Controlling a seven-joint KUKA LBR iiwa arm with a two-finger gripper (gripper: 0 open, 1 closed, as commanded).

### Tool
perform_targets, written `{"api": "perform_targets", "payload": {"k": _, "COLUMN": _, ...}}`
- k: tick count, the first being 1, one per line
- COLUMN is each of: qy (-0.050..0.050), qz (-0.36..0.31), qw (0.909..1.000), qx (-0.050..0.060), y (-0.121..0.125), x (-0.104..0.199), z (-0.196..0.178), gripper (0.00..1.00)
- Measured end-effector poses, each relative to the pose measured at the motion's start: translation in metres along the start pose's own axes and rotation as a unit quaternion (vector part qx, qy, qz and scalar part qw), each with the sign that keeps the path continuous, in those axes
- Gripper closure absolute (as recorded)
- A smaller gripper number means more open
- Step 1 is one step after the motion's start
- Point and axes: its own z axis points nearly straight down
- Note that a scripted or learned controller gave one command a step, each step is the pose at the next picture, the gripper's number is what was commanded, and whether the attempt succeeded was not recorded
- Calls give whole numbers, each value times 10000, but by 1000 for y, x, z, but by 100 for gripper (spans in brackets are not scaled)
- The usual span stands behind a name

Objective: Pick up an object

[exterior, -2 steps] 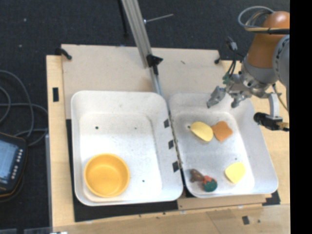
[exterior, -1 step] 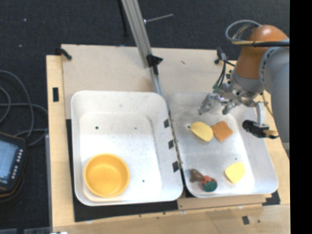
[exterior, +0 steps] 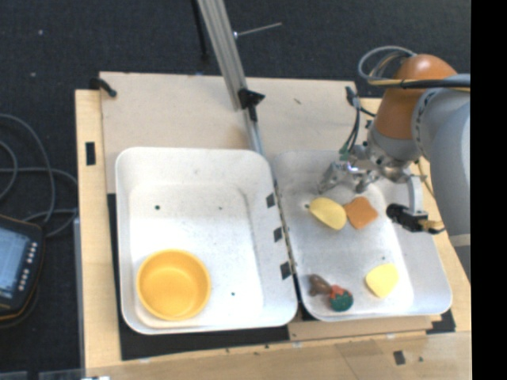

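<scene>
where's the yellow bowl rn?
The yellow bowl sits in the left bin, in its near-left corner, far from the claw and the small items in the right bin.

1. Arm (exterior: 432, 125): cut off at frame's right edge; you see wrist and orange band, no base.
2. Gripper (exterior: 348, 176): fingertips too small/blurred, so you can't tell their state.
3. Small brown/green/red item (exterior: 331, 291), right bin: too small to ID.
4. Handheld pendant (exterior: 14, 264): cropped at left edge.
5. Alu. rail (exterior: 226, 54): top cut off.
</scene>
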Motion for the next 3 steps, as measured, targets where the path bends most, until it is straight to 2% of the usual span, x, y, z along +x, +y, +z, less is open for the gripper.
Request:
{"api": "perform_targets", "payload": {"k": 1, "qy": -17, "qz": -12, "qw": 10000, "qx": -31, "y": 2, "x": -1, "z": -14, "gripper": 100}}
{"api": "perform_targets", "payload": {"k": 3, "qy": 1, "qz": 17, "qw": 10000, "qx": -45, "y": -8, "x": -9, "z": -120, "gripper": 100}}
